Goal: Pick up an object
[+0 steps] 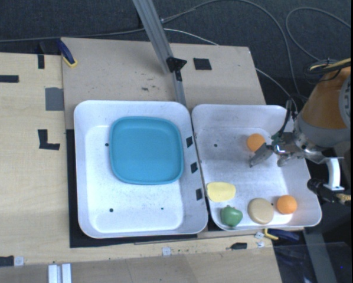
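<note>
Right bin [224, 118], upper middle: small orange ball [255, 141], lying loose on the bin floor. Tool [270, 153] sits just beside it to the right, low in the bin; its fingers look spread, nothing between them. Ball not yet taken.

Handling, as judged: looks light, smooth-skinned and round, likely a toy fruit. Will roll if nudged from one side. Best hold is across its widest part, fingers coming down on opposite sides. Slippery risk moderate; fragility low.

Appearance: plain orange, no visible stem or marking, slightly blurred at this size.

Other pieces near the bin's front edge: yellow lump [221, 191], green piece [231, 216], beige oval [261, 210], second orange ball [287, 204]. Left bin [94, 217] carries a blue plate [146, 150].
</note>
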Tool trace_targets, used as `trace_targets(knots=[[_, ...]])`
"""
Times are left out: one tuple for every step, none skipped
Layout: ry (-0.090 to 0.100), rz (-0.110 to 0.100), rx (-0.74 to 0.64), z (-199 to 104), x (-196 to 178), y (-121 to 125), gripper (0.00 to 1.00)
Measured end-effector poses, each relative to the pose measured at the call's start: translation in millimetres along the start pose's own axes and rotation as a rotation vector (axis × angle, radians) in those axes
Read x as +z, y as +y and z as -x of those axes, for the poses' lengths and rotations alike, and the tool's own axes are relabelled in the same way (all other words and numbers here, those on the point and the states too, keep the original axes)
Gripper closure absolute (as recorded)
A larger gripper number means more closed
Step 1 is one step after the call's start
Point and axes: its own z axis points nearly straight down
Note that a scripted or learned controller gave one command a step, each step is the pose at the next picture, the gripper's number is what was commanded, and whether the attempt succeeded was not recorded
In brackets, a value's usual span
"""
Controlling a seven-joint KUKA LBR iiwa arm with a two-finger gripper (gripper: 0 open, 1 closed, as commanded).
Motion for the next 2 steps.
trace_targets(knots=[[-0.002, 0.005, 0.0, -0.2, 50.6, 0.5, 0.0], [-0.004, 0.008, 0.0, 0.8, 38.2, 1.2, 1.0]])
